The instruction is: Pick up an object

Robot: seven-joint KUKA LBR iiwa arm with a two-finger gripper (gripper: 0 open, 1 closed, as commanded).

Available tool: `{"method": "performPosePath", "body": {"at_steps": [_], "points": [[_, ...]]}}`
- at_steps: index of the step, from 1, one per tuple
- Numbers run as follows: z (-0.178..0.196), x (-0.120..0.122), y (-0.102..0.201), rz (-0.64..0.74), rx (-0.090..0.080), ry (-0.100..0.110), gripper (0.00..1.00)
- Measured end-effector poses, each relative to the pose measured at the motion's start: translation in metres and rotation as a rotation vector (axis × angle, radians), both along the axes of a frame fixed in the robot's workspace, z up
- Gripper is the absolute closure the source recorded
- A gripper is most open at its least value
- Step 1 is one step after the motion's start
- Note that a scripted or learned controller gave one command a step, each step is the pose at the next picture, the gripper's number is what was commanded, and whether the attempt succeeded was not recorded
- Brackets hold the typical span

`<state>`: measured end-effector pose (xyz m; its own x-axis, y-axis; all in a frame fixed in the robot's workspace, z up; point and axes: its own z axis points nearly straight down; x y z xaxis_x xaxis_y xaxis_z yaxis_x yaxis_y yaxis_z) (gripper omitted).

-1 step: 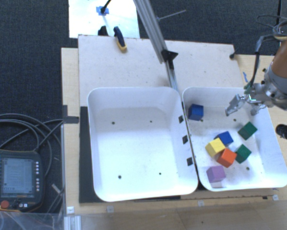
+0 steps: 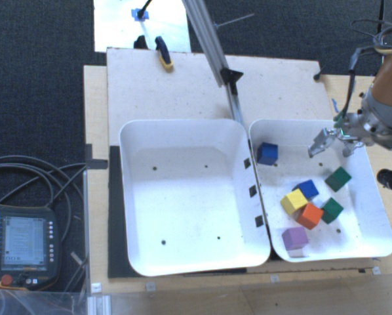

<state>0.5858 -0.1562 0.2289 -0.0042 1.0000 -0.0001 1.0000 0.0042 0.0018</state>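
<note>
Grey and orange-banded, the arm [image 2: 387,90] comes in from 3 o'clock and hangs over the upper part of the right bin [image 2: 373,241], wrist angled down toward 8 o'clock. Its tool [image 2: 328,143] sits above bare bin floor; I cannot tell whether it is spread or closed, and no object is visible in it. A blue cube [image 2: 268,153] lies at 9 o'clock from the tool, near the bin's left wall. At 6 o'clock lies a cluster: a green block [image 2: 338,178], a second blue cube [image 2: 307,189], a yellow cube [image 2: 293,202], an orange cube [image 2: 309,216] touching it, another green block [image 2: 332,210] and a purple cube [image 2: 295,239]. Open floor separates the tool from that cluster. On the surface [image 2: 183,84] the left bin [image 2: 134,176] adjoins at 9 o'clock, and a slanted metal pole [image 2: 206,31] crosses behind
</note>
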Motion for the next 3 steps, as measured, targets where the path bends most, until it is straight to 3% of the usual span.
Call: {"method": "performPosePath", "body": {"at_steps": [2,3], "points": [[-0.105,-0.005,0.002,-0.003,0.001,0.004,0.00],[-0.123,-0.004,0.002,-0.002,0.000,0.002,0.00]]}}
